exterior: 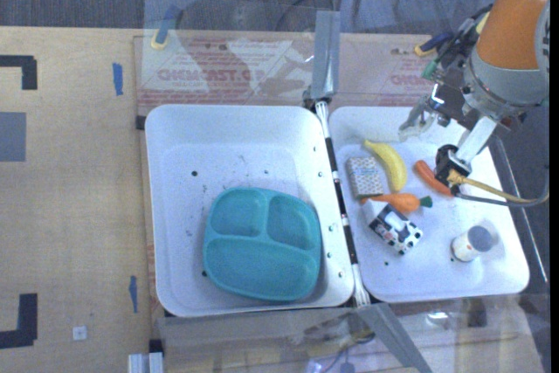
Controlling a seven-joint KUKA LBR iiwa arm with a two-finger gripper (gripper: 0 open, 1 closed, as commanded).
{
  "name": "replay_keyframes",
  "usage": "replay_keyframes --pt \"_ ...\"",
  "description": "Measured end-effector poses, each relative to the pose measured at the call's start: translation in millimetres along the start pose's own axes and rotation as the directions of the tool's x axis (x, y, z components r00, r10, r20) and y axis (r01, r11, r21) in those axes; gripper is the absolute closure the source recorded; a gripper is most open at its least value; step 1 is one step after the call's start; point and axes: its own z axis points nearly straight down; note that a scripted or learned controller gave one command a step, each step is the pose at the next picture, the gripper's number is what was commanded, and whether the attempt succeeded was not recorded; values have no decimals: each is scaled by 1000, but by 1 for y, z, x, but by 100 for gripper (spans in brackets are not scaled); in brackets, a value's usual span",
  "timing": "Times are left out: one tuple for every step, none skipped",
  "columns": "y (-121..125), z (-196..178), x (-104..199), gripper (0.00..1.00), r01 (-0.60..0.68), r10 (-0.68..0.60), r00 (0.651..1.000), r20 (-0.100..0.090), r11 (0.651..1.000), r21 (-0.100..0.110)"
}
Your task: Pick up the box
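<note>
Arm (515, 22) over right bin (437, 271), far side | jaws: low near far rim, open or clenched cannot tell | box (365, 176): flat in right bin, left part, just beside banana (387, 162), carrot (402, 201) near | left bin (175, 153): teal plate (262, 245).

Two bins sit side by side on the bench (70, 231). The left bin (175, 135) holds a tray (262, 245), set toward its front. In the right bin (502, 275), the box (365, 176) lies near the left wall, with a banana (389, 163) just beside it on the right. A carrot (402, 201) lies just in front of both, and a block (395, 231) just in front of that. A second carrot (428, 176) lies right of the banana. A cap (480, 237) and a ball (463, 250) sit together near the front right corner. The gripper (419, 120) hangs over the bin's back.
</note>
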Motion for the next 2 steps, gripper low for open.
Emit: replay_keyframes --pt "76 -134 -56 0 -138 138 990 0 990 -1" --pt "19 -79 -18 0 62 -62 998 0 998 3"
